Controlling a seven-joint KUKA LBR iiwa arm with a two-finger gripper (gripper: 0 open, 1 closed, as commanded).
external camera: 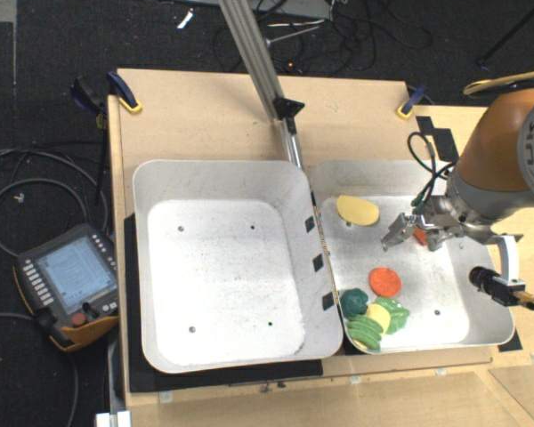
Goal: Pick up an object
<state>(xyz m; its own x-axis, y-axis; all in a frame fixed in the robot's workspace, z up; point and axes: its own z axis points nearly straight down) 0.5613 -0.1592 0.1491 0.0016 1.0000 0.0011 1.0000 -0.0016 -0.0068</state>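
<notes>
Several small objects lie in the right bin (445,323): a yellow oval piece (358,210) near its back left, an orange-red round piece (384,281) in the middle, and a cluster of a dark green piece (353,303), a yellow-green piece (392,314) and a striped green piece (366,331) at the front left corner. My gripper (416,234) hangs over the right bin, to the right of the yellow piece and up-right of the orange-red one. A small red-orange patch shows at the fingers.
The left bin (160,265) sits beside the right one, sharing a raised middle edge (320,256). A slanted metal pole (254,47) comes down to the bins' back. A teach pendant (67,278) lies on the floor at left.
</notes>
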